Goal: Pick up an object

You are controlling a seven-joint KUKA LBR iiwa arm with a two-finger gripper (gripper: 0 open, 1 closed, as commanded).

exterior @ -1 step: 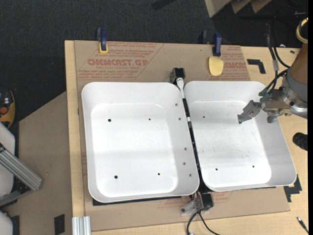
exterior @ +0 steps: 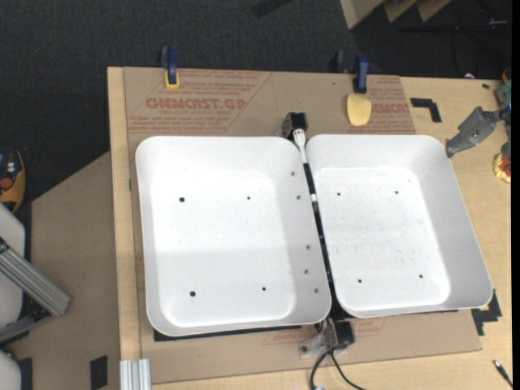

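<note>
**Gripper waiting at the worktop's right edge beside two white bins**

A flat brown cardboard sheet printed with faded red lettering is covering the worktop. It is being pinned along its far edge by a blue clamp near the left corner and a second blue clamp further right. A pale yellow rounded pad is sitting just below the second clamp.

The shallow left white plastic bin and the matching right white plastic bin are lying side by side, their rounded rims meeting over a narrow black strip. Both floors are looking smooth and matte, dotted with small dark holes.

The grey metal gripper is hovering near the worktop's right edge, just outside the right bin's far right corner. Whether it is spread or closed cannot be told, nor which thing here is the one to pick.
</note>
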